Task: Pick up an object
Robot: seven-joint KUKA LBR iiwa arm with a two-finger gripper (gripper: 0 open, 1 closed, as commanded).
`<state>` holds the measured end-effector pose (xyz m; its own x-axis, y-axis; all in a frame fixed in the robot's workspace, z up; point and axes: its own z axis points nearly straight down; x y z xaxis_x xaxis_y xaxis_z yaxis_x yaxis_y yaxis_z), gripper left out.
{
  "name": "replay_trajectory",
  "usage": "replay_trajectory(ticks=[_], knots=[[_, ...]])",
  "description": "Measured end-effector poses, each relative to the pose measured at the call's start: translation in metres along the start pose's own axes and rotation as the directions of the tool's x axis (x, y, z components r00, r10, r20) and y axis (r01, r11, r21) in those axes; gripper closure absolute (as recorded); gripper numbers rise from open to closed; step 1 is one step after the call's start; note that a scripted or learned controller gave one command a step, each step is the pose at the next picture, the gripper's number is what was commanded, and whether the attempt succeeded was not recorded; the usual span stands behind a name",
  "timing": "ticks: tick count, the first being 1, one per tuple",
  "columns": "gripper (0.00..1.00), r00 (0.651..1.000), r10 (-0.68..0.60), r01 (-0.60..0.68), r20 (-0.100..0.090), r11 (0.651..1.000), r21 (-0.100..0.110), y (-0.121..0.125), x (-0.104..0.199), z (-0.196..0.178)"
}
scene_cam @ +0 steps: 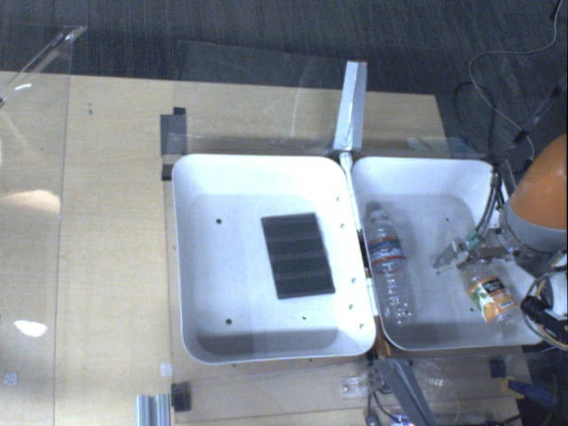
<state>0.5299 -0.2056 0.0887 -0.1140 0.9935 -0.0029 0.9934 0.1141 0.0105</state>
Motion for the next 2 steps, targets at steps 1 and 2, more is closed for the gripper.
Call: replay_trajectory(ticks=[1, 2], knots=[[0.00, 0.996, -0.086, 0.086, 0.000, 0.996, -0.001, 0.043, -0.004, 0.001], [0.00, 0.989, -0.150, 0.150, -0.003, 0.989, 0.004, 0.031, -0.002, -0.001]])
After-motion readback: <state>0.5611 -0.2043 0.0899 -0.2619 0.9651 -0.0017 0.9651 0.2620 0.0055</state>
